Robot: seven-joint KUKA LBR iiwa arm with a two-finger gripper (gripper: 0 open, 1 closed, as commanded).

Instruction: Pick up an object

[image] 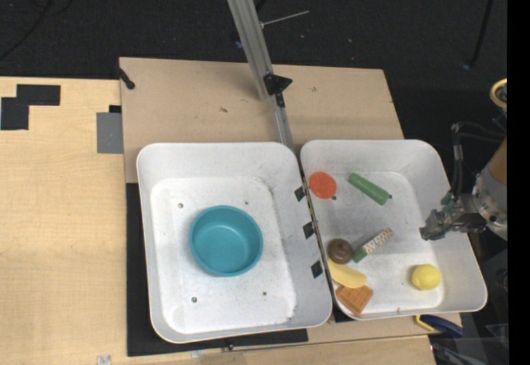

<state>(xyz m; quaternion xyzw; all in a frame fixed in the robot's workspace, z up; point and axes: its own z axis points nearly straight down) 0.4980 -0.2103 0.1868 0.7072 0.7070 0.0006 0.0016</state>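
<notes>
The right bin (414,152) holds several small objects: a red-orange round piece (322,185), a green stick (368,189), a brown ball (339,251) beside a speckled bar (377,241), a yellow banana-shaped piece (348,276), an orange waffle-like block (354,299) and a yellow ball (426,276). My gripper (436,228) hangs at the bin's right wall, above and right of the yellow ball, with nothing visibly between its fingers. A teal bowl (226,240) sits in the left bin (166,165).
A grey metal rail (248,24) slants from the top centre down to the gap between the bins. Black clips (308,229) line the shared wall. The bins rest on a wooden bench (58,214).
</notes>
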